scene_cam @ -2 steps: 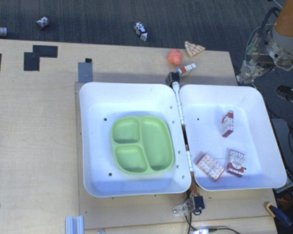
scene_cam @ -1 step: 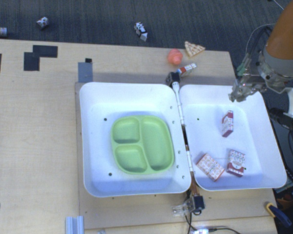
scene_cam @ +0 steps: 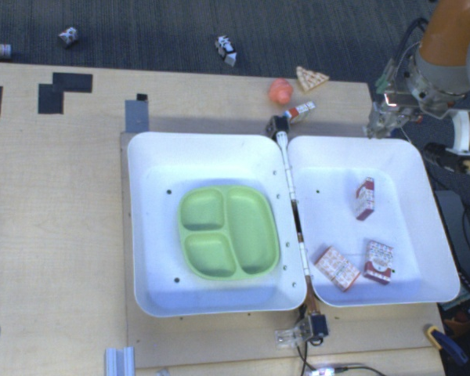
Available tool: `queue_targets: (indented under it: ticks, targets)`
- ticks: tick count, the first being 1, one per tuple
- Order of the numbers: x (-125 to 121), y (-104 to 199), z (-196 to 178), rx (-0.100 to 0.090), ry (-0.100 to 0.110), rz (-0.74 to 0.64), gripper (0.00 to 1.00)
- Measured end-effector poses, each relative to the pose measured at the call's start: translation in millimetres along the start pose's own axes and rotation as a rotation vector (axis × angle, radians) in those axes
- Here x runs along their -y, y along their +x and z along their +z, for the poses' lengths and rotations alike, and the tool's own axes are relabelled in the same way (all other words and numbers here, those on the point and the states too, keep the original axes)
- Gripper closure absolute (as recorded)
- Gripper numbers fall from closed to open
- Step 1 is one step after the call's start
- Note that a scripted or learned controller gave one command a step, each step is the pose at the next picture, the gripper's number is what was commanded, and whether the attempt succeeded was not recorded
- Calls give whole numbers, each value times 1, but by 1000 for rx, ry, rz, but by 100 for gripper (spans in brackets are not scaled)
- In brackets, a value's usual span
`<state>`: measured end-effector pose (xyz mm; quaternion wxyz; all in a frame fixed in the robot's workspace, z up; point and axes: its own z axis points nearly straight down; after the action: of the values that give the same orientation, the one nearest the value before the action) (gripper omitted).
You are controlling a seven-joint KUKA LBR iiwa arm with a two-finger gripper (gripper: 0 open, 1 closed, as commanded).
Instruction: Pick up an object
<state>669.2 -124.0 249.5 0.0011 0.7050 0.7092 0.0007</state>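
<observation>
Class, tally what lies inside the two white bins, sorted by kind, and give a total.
Green divided plate: 1
Small red-and-white cartons: 3
Total: 4

Arm [scene_cam: 453, 22]: grey with orange band, entering at upper right, wrist angled down and leftward. Gripper [scene_cam: 381, 124]: at the arm's lower left end, pointing downward, nothing visible between its fingers.

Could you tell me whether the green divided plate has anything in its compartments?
Empty: all three compartments of the green divided plate show bare green, and it lies flat in the left bin.
</observation>
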Motion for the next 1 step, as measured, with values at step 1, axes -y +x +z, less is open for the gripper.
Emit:
queue_targets:
  ticks: [1]
  targets:
    - [0,-66,-8,2,-3,4,100]
